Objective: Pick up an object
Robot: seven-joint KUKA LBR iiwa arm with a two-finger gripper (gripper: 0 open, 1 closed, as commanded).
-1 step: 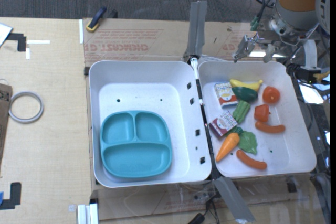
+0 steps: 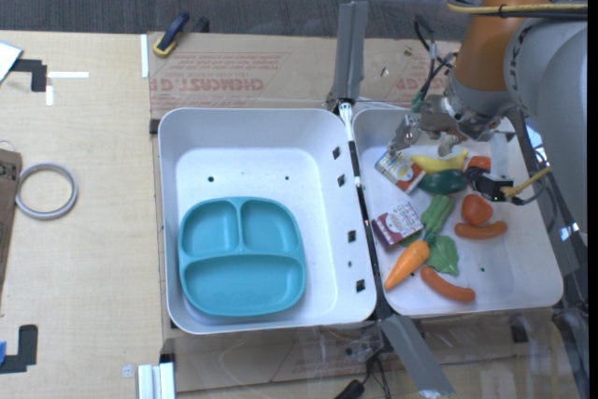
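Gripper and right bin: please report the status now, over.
Gripper low over the right bin's far end, above a small packet. Nothing seen held. Banana, carrot and other toy food crowded close. Blue tray alone in left bin.

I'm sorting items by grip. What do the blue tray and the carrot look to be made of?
Blue tray: likely hard plastic, smooth matte, one molded piece with three compartments. Carrot: probably toy plastic, given its uniform orange and soft sheen, though rubber or foam can't be ruled out.
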